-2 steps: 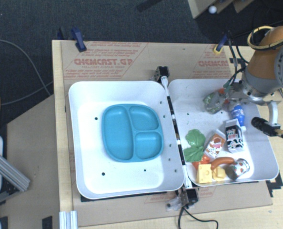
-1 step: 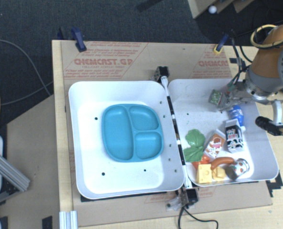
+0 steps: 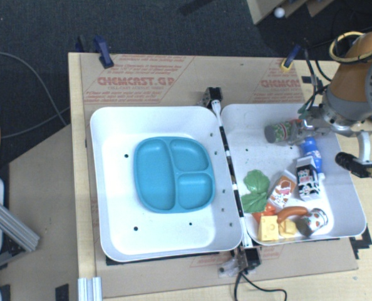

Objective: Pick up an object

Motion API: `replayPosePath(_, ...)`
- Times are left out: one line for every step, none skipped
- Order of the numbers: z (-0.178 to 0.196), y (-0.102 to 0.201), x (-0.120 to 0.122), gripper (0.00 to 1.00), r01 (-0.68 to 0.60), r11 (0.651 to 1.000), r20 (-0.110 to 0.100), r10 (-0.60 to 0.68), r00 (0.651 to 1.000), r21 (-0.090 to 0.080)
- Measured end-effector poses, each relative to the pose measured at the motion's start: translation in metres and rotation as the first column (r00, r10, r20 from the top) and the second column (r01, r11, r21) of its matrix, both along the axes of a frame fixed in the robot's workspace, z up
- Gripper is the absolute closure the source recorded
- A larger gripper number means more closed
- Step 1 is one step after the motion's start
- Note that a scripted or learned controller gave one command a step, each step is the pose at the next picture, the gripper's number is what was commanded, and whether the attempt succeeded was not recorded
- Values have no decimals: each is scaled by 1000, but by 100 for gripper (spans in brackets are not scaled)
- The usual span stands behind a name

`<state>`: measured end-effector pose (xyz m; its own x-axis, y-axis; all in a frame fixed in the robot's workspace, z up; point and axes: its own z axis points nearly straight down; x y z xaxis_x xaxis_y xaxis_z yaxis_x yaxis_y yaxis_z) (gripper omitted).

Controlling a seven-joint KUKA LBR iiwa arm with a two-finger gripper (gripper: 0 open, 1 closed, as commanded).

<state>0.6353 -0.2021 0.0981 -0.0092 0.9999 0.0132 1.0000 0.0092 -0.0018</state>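
The pincer is low beside a grey-green can; its closing I cannot tell; nothing looks lifted yet.

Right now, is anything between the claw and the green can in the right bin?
Nothing visible. The claw is right beside the can, which lies alone at the bin's far end; the blue bottle is nearer the camera.

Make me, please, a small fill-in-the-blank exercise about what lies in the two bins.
1. The blue divided tray lies in the ____ bin.
2. That tray has ____ compartments.
3. The green leafy toy lies in the ____ bin.
4. The arm wears an ____ band.

Missing words: left; three; right; orange.
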Motion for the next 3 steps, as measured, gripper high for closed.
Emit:
replayPosePath(-14, -15, -61, 0, 5, 1000, -1, -5, 1000, 0)
replayPosePath(-16, -15, 20, 0, 6, 1000, -43, -5, 999, 13)
replayPosePath(-16, -16, 23, 0, 6, 1000, -55, -5, 998, 15)
